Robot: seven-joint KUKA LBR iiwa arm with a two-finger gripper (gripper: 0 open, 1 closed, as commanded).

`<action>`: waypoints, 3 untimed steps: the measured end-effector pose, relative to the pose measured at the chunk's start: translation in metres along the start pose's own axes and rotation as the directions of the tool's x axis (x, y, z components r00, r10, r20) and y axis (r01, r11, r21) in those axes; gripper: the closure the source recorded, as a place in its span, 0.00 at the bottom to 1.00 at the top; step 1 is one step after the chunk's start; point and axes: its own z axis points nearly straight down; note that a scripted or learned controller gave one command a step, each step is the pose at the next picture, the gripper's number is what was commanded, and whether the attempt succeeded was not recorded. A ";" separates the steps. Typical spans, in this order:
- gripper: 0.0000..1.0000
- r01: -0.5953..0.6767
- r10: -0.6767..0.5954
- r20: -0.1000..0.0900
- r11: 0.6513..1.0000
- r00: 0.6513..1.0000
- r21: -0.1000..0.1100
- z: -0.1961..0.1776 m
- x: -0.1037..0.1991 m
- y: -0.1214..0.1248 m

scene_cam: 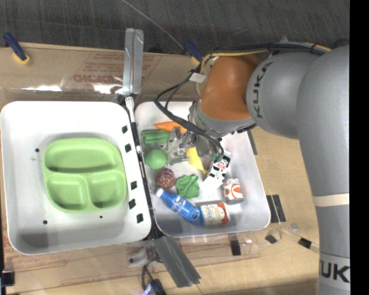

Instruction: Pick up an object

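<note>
Reaching down into the crowded right bin (256,183), our gripper (190,145) hung over the yellow piece (196,159) beside the green ball (155,159), its grasp impossible for us to judge, and we feared tight packing might make it snag a neighbour

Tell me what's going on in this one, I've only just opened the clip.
A grey KUKA arm reaches in from the right and has its gripper down in the right bin, among a pile of small toy items. Near it lie a green ball, a yellow piece, a blue bottle and a small orange-and-white can. Whether anything is gripped can't be made out. The left bin holds a green divided tray, untouched.
</note>
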 end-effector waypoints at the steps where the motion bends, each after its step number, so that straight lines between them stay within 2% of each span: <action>1: 0.00 0.001 -0.001 0.000 1.000 1.000 -0.001 0.000 0.000 0.001; 2: 0.00 -0.033 0.033 0.015 0.999 0.999 0.002 0.006 0.107 -0.005; 3: 0.00 0.245 -0.245 0.000 0.970 0.970 -0.001 0.006 0.063 -0.044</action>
